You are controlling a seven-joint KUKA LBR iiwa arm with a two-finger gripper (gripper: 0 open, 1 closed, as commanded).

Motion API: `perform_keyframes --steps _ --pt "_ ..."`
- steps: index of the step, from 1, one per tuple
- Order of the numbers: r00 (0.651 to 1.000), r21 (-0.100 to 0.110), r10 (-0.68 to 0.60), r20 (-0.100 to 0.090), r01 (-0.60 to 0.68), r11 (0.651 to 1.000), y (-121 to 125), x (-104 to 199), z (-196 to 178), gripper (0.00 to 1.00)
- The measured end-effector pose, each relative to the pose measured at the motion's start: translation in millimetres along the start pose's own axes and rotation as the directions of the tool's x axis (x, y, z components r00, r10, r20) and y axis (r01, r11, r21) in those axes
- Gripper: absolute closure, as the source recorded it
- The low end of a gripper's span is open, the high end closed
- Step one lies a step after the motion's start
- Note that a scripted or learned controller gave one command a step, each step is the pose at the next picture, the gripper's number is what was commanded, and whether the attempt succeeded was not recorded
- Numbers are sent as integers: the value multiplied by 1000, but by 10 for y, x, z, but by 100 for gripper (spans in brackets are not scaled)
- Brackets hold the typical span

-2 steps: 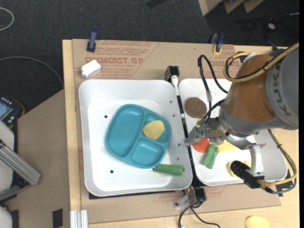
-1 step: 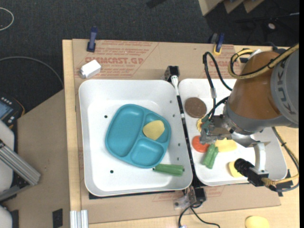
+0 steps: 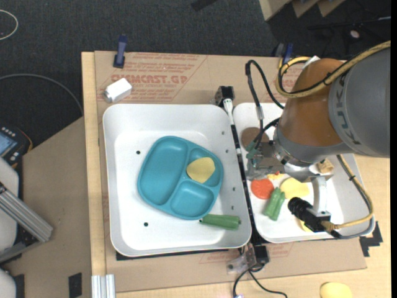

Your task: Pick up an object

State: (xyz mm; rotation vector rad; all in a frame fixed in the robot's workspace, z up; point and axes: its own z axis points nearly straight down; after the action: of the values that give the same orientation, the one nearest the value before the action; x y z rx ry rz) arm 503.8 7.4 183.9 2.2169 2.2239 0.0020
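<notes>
Arm reaches in from the right, wrist hanging over the right bin (image 3: 280, 233). End effector (image 3: 258, 160) sits low over that bin's left part, near the divider; whether it is open or closed cannot be told, and nothing is seen gripped. Candidate objects in the right bin: red-orange disc (image 3: 262, 188) just below the end effector, green piece (image 3: 273, 205) touching the disc's lower right, yellow item (image 3: 291, 184) partly hidden under the wrist, brown item (image 3: 250, 135) near the upper left corner. Left bin (image 3: 116, 166): teal divided plate (image 3: 162, 177) with a pale yellow round piece (image 3: 201, 169) in its upper right compartment; green cylinder (image 3: 220, 221) on the bin floor just beside the plate's lower edge. Small white block (image 3: 118, 90) on the counter (image 3: 167, 73) above the left bin.
</notes>
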Motion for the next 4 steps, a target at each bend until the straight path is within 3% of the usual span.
perform_keyframes --steps 1,2,3,4 --pt "1000 -6 -1 -2 1 1000 -226 199 -937 100" --pt "1000 -20 -1 -4 1 1000 -225 368 -2808 100" --pt "1000 6 2 0 -2 1000 -240 548 -2168 100" --pt "1000 9 10 1 -10 1000 -247 -157 -1567 100"
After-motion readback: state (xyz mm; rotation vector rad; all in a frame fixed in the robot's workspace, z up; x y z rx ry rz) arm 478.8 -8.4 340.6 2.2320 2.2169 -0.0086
